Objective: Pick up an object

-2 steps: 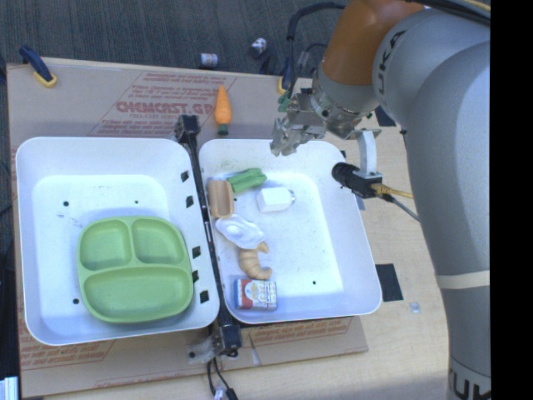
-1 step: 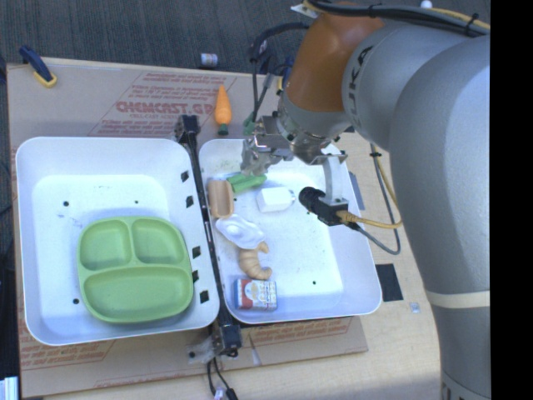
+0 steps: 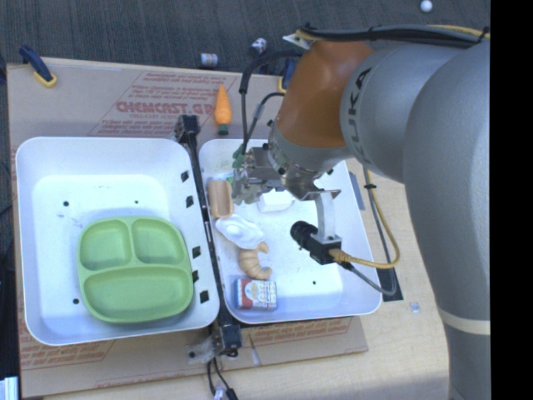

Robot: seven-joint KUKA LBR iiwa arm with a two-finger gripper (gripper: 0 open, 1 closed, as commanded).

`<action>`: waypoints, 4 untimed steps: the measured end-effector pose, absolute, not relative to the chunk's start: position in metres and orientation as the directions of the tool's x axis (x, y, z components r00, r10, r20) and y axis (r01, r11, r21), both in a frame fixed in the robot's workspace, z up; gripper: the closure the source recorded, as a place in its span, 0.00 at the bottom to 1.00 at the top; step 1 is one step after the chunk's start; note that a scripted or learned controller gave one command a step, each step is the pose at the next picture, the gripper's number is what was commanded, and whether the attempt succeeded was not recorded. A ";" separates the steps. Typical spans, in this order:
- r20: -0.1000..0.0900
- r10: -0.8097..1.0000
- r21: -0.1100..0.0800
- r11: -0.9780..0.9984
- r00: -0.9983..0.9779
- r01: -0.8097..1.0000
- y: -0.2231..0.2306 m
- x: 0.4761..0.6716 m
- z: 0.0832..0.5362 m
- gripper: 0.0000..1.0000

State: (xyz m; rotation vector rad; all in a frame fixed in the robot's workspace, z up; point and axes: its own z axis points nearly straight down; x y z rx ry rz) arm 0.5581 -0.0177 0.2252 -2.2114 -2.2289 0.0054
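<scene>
1. Taking the black clamp strip (image 3: pixel 197 215) between the two bins as my landmark: left of it lies the shallow white plastic left bin (image 3: pixel 42 223), and a pale green three-compartment plastic plate (image 3: pixel 135 268) sits in its lower half, close to the bin's bottom wall. The upper part of that bin floor is bare white.
2. Above the strip's top end, an orange carrot-shaped toy (image 3: pixel 222 107) rests on the brown cardboard sheet (image 3: pixel 125 98), outside both bins.
3. Just right of the strip, inside the shallow white plastic right bin (image 3: pixel 366 302), four things run top to bottom along its left wall: a tan cylindrical bread-like roll (image 3: pixel 219 197), a white crumpled soft lump (image 3: pixel 240 230), a golden croissant-shaped toy (image 3: pixel 255 262), and a small red-and-white labelled can (image 3: pixel 255 294) lying on its side near the bottom wall.
4. Farther right of the strip, my gripper (image 3: pixel 250 177) hangs low over the bin's upper part, beside the roll; whether my fingers are wide or narrow I cannot tell, and I see nothing between them.
5. Right of the can, the bin's lower floor is open white, with a black cable connector (image 3: pixel 312 242) hanging above it.
</scene>
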 end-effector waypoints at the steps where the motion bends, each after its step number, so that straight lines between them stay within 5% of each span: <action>1: -0.001 1.000 -0.003 0.006 -0.006 1.000 -0.018 0.558 0.225 0.00; 4: -0.001 1.000 -0.003 0.006 -0.006 1.000 -0.018 0.558 0.225 0.00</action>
